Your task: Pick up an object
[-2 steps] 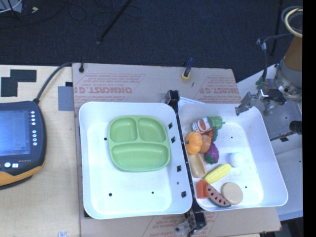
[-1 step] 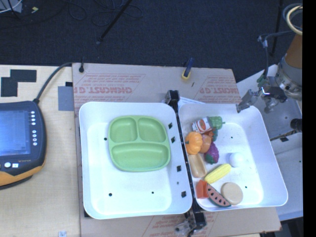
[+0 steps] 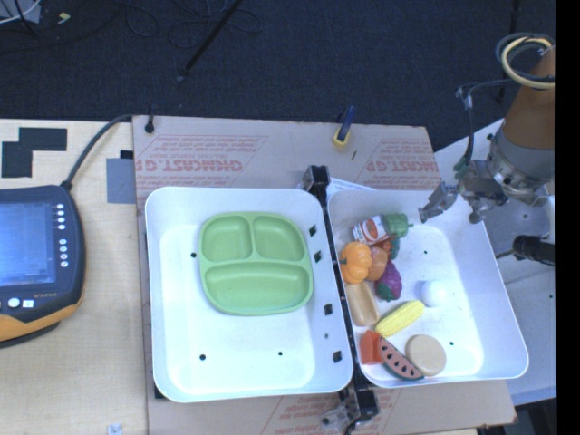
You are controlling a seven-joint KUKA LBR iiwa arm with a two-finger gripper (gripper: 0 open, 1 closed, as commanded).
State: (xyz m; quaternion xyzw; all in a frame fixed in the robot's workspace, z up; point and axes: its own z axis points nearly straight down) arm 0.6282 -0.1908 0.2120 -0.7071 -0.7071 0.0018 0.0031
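Bench bins sitting side by side; gripper (image 3: 450, 204) hovering, fingers spread wide, nothing held, over right bin's (image 3: 480, 279) far edge, toy food pile (image 3: 381, 270) lying below-left.

One fixed camera looks down at a slant from above on both white bins (image 3: 181, 370).

Two bins side by side. Left bin (image 3: 172, 352): divided plate (image 3: 255, 263) in its far half. Right bin (image 3: 489, 324): toy food along its left side, can (image 3: 370, 230) farthest back, pumpkin (image 3: 356, 262) and grapes (image 3: 389, 282) before it, then corn (image 3: 399, 317), melon slice (image 3: 401, 361) nearest. Gripper (image 3: 453, 199) over the right bin's far right rim. Pendant (image 3: 36, 265) left of the bins.
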